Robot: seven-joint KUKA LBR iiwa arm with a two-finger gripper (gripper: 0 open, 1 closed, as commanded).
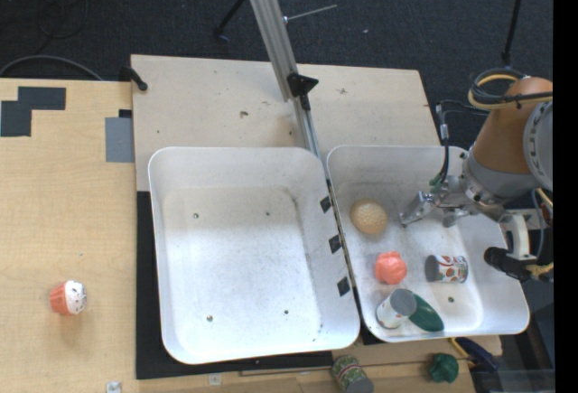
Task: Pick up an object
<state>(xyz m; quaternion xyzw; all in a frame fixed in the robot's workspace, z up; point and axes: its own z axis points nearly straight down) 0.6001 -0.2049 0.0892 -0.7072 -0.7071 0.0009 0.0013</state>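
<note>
Dark carpet surrounds a pale wooden bench [226, 102] bearing two shallow white bins side by side. One slanted aluminium rail [275, 30] runs down to the seam between them. No legible writing is visible; a small can [447, 268] carries a red-and-white label too small to read. Right bin [388, 165] holds four items: one beige ball [368, 218], one orange-red ball [390, 267], the can, and one white cup with a green piece [408, 310] at the front. Left bin [235, 256] shows a speckled floor. Gripper [432, 206] hovers over the right bin, just right of the beige ball, fingers spread apart, nothing between them. One red-and-white object [69, 298] lies on the left table.
</note>
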